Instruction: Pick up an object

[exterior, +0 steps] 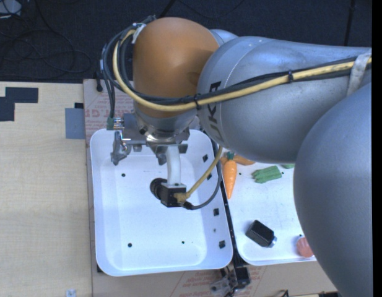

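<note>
1. Candidates first: the carrot [230, 177] lies in the right bin [278, 208], tight against its left wall, beside the divide.
2. Just right of it sits a green piece [267, 174]; nearer the front rim rests a black block [260, 233], and a reddish thing [303, 247] peeks out by the arm [283, 104].
3. The gripper [140, 153] hangs over the left bin [147, 243], well apart from all of them.
4. Its fingers [119, 149] stand spread apart, gripping nothing.

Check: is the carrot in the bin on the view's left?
No, the carrot lies in the bin on the view's right, beside its left wall.
</note>
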Tool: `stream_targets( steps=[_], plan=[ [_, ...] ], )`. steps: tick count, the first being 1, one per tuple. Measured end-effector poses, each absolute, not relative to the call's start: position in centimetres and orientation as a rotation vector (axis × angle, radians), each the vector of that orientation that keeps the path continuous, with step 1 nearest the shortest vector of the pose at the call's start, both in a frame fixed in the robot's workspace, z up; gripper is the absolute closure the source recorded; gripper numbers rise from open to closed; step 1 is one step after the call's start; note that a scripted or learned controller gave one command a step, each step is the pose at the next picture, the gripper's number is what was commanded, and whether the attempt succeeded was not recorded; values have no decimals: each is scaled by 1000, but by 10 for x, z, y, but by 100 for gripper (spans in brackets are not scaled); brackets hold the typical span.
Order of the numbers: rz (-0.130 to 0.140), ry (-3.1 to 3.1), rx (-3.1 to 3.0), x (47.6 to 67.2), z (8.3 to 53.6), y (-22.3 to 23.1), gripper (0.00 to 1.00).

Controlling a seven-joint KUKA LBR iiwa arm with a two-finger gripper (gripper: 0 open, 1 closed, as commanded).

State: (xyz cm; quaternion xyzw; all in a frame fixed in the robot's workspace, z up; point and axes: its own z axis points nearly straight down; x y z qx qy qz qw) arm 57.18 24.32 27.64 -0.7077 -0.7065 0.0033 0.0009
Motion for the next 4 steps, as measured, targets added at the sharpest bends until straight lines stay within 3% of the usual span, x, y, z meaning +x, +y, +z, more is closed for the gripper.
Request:
stream_targets(
  steps=[1, 2, 3, 4],
  plan=[
    [-7, -2225, -2217, 509, 389, 244, 0],
    [13, -2217, -2223, 570, 251, 225, 0],
    [15, -2214, -2222, 542, 224, 171, 0],
    [-11, -2227, -2223, 607, 324, 176, 0]
  ],
)
